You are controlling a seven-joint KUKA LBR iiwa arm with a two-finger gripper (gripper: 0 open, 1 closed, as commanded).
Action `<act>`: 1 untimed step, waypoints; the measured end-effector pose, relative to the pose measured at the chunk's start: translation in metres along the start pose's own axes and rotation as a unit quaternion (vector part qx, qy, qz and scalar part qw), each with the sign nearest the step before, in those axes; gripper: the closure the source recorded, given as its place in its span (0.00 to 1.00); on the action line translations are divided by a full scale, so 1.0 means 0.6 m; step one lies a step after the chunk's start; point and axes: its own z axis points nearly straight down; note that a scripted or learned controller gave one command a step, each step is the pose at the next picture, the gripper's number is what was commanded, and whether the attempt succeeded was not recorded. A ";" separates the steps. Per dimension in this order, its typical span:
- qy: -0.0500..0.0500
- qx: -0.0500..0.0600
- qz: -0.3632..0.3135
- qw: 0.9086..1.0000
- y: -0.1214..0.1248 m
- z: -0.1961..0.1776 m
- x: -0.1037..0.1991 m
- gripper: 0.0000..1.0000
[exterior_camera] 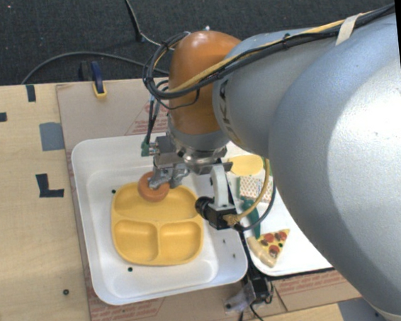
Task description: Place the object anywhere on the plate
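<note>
Gripper (161, 179) closed around a brown round object (151, 188); object rests at the yellow plate's (159, 239) upper rim (left bin (94, 203)). Pizza slice (270, 245) lies in the right bin.

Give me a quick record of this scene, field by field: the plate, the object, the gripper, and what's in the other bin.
plate: yellow divided plate, lying in the left white bin
object: brown doughnut-like piece at the plate's upper edge
gripper: right over the brown piece; grip cannot be judged
other bin: pizza slice toy and a yellow round piece
</note>
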 end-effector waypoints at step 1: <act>-0.001 0.000 0.002 1.000 0.000 -0.001 -0.005 0.00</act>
